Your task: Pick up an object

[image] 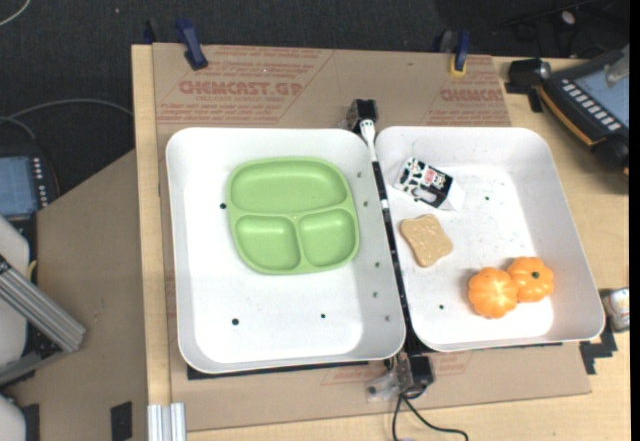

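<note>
Camera view: pumpkins beside toast.

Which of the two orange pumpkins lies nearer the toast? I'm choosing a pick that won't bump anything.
The left pumpkin, lighter orange, lies nearer the toast. The other pumpkin touches its right side, towards the bin's right wall.

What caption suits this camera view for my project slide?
Green divided plate in the left bin; toast slice, black-and-white packet and two small orange pumpkins in the right bin.
</note>
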Robot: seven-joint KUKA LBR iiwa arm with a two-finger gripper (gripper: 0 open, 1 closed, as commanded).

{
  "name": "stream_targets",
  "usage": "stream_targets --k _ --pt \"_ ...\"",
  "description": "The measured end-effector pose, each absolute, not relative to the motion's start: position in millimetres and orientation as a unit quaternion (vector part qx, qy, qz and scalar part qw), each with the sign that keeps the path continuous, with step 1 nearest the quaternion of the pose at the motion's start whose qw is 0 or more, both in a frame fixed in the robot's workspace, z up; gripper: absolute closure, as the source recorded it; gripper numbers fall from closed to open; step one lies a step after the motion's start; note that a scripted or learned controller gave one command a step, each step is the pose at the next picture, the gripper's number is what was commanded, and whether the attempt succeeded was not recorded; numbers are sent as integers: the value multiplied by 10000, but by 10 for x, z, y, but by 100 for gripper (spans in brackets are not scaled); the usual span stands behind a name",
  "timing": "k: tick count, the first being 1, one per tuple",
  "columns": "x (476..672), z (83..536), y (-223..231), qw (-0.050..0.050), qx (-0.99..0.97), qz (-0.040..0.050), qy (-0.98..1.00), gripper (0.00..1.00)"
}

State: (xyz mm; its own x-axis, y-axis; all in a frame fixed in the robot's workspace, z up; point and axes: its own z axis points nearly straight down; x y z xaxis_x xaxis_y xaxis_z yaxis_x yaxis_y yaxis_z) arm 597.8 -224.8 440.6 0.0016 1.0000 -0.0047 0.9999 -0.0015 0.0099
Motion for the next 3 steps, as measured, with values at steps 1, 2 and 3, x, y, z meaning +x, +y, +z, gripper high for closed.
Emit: stream_targets --k 1,2,3 --pt "5523 4859 -2247 42 7079 14 7063 0" --pt "4839 4924 -2145 -3 7079 2 7063 0" --pt "4877 5027 -2150 30 7070 6 7072 100"
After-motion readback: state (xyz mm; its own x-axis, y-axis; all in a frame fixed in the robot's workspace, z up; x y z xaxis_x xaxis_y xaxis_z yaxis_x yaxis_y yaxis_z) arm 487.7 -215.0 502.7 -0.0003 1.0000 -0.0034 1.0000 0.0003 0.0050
